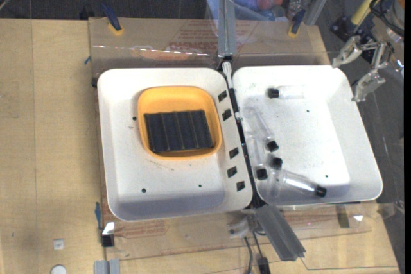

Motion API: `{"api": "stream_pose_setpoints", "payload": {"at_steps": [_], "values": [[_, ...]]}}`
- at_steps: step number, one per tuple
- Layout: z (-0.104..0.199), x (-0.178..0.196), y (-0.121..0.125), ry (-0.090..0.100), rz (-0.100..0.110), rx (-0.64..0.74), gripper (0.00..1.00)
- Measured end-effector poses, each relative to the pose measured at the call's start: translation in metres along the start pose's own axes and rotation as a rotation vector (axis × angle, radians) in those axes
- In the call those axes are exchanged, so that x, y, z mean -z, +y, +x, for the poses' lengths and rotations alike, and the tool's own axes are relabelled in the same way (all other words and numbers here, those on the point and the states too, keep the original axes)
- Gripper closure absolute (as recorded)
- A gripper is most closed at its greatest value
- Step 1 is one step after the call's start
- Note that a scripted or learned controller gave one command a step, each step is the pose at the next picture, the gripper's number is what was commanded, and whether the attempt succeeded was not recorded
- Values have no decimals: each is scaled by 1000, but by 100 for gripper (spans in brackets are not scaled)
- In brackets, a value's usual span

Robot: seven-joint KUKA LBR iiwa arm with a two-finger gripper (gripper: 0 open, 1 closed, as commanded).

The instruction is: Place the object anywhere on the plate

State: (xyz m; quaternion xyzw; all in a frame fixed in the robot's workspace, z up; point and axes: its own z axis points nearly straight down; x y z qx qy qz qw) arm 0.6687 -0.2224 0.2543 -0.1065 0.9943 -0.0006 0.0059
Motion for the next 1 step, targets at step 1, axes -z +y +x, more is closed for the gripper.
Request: {"api": "stream_pose_setpoints", "payload": {"at_steps": [1], "values": [[0,-10,1,5,-5,277,0]]}}
